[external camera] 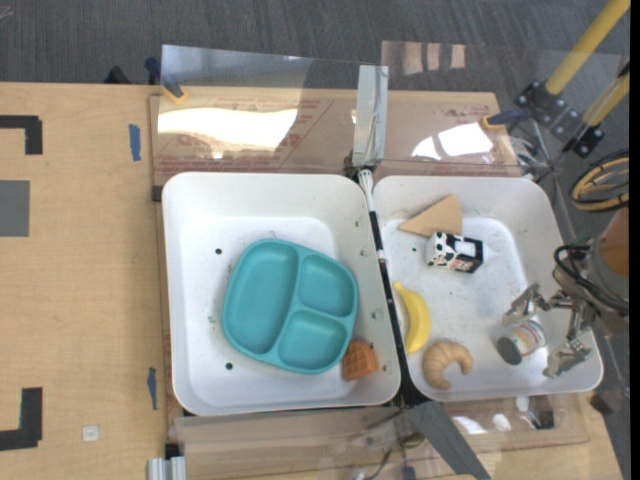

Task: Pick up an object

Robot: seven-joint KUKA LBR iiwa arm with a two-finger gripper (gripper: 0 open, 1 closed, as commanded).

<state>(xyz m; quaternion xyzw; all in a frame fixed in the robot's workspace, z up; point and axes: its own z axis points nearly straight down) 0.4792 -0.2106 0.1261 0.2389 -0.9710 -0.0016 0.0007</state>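
While the hand [545,336] hangs spread apart over the right bin [500,198], the wooden bench [80,268] meets grey carpet [250,8].

Two shallow white bins sit side by side on one surface [70,298]: the left bin [190,218] and the right bin [520,208]. Counted relative to the divider between them: on the left bin's side, one teal three-compartment plate [288,306] and one small orange-brown waffle-like toy food piece [359,360], two items in all. On the right bin's side, one yellow banana [414,315], one croissant [446,361], one tan wedge [435,214], one black-and-white cow-patterned carton [455,252] and one small silver can [519,343], five items in all. Total loose items: seven. One claw [545,333].
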